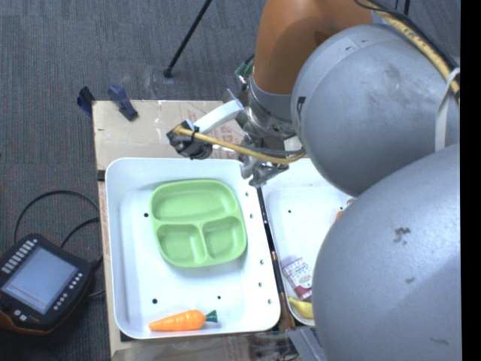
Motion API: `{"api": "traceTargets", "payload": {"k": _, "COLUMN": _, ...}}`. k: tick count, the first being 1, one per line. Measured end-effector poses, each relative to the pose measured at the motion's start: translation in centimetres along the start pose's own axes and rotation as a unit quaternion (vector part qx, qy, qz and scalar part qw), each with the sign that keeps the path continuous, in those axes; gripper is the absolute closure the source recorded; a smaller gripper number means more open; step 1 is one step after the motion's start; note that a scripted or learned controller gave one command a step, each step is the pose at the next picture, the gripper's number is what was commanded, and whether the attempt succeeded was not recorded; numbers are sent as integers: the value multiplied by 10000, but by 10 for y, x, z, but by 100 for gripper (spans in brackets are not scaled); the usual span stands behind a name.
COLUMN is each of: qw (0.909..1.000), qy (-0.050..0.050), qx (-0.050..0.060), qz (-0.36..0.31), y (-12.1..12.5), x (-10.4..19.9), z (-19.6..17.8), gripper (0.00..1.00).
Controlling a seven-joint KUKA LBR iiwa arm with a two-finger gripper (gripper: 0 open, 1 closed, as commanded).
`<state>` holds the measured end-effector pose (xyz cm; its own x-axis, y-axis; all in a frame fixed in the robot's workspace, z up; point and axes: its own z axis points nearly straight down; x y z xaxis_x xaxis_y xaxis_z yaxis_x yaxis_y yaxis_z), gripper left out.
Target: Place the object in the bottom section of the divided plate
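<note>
Closest to us is the arm (391,201) itself, its big grey joints bulking over the right side of the bench and covering most of the right bin (301,201). Above the grey part we see the orange band (293,28), and below it the wrist narrows toward the gripper (259,168), which sits over the strip where the two bins meet, near their far edge. We cannot tell how it is set; the arm's own body and a yellow cable (225,145) crossing in front hide that end of it, and we see nothing held there.

In the left bin (124,277) we find the green plate (199,220), lying flat in the middle, with one long section on the far side and two smaller ones on the near side. All three sections look bare. The carrot (179,320), orange with a small green tip, lies on its side by the bin's near rim, well apart from the plate and from the gripper.

In the uncovered part of the right bin we make out a small packet (298,275) with red print and, just beside it, a yellow thing (301,307) half hidden by the arm.

On the floor to the left of the bench rests a handheld control pad (41,280) with a grey screen and a black cord.
</note>
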<state>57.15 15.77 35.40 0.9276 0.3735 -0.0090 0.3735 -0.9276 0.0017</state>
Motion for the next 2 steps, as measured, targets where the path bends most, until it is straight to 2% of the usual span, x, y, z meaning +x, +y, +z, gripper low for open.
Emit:
{"api": "traceTargets", "payload": {"k": 1, "qw": 9994, "qy": 5, "qx": -15, "qz": 352, "y": 37, "x": -93, "z": -51, "gripper": 100}}
{"api": "traceTargets", "payload": {"k": 2, "qw": 9993, "qy": -26, "qx": -45, "qz": 378, "y": 38, "x": -91, "z": -57, "gripper": 100}}
